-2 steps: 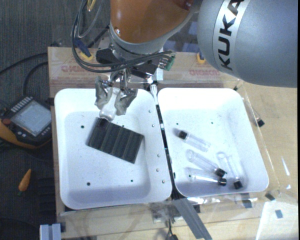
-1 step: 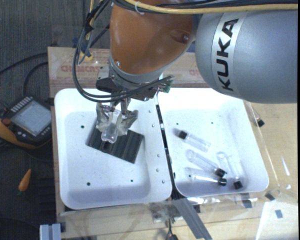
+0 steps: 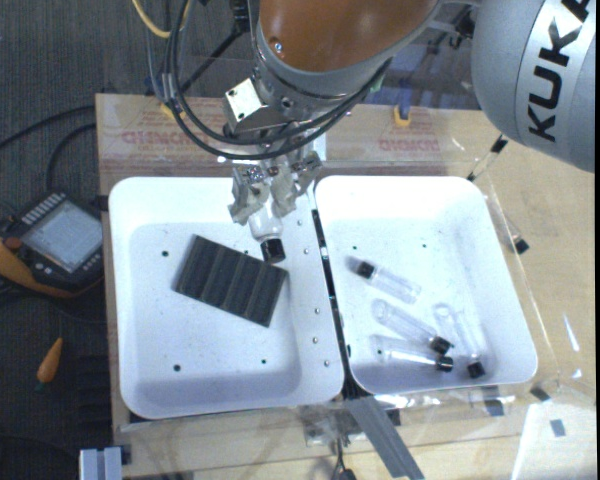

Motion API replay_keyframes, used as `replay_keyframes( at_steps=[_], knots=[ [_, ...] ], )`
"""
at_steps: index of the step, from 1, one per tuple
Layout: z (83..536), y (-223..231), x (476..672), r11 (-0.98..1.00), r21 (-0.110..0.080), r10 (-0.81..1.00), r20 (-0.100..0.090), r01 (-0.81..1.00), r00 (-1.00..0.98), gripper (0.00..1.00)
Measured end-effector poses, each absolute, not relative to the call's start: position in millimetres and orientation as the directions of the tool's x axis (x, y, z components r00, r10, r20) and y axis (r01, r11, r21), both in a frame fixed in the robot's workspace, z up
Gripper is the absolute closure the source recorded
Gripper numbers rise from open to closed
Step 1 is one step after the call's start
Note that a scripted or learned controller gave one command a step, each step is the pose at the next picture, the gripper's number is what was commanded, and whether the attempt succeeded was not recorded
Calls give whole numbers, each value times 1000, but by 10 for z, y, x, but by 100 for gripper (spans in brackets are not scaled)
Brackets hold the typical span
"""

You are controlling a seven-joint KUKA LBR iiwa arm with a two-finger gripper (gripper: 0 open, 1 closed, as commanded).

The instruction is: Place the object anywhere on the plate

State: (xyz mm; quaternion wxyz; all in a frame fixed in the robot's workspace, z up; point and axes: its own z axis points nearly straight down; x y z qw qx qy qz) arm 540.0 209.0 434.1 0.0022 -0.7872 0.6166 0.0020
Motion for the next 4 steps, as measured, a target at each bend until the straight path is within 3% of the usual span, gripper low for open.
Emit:
replay_keyframes(
  at_steps=[1,2,3,4],
  knots=[
    [4336,2342,6168,-423,-2,-906,-7,-906,423,100],
    [2945,2350,5817,-478,1,-878,-7,-878,478,100],
    [4005,2348,6681,-796,-6,-605,-7,-605,796,100],
    [2172,2350,6072,-900,-2,-437,-8,-437,900,100]
  ],
)
